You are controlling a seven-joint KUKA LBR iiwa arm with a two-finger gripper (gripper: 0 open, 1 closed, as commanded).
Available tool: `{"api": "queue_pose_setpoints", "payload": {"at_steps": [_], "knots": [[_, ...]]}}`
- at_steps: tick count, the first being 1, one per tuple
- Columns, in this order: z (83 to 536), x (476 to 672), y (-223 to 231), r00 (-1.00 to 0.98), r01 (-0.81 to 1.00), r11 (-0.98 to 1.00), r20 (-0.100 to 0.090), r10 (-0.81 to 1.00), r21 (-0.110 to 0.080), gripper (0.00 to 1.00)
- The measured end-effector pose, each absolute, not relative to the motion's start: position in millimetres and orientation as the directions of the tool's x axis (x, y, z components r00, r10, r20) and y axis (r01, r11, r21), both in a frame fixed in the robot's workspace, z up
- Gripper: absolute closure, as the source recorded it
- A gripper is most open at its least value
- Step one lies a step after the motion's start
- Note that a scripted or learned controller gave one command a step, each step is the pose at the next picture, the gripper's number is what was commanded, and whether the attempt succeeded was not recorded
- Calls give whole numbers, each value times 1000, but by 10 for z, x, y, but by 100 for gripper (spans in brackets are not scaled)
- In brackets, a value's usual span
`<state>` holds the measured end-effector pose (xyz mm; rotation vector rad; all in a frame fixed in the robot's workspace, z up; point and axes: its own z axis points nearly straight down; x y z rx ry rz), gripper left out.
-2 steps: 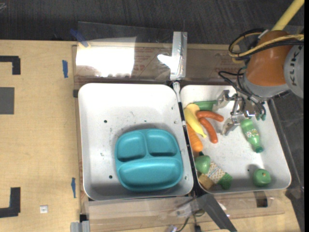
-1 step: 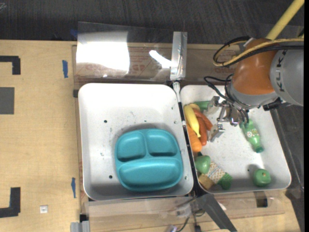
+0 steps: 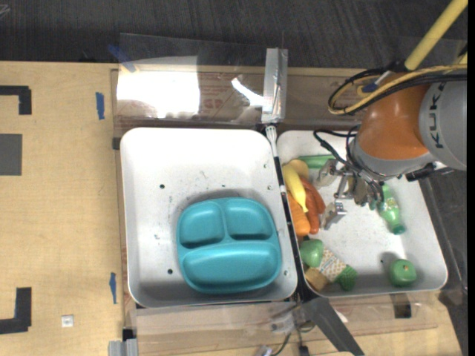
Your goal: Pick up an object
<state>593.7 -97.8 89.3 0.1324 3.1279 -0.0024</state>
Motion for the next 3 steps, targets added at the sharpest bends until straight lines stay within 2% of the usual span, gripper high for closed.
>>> {"api": "queue_pose_setpoints", "payload": {"at_steps": [1,2,3], "knots": [[2623,6217,-1302,-984,175,985,-19,175,0,0],[1144,6351,-975,-947,320,947,-6,320,3,0],[1001,6068,-987,-830,557,830,-29,557,16,0]]}}
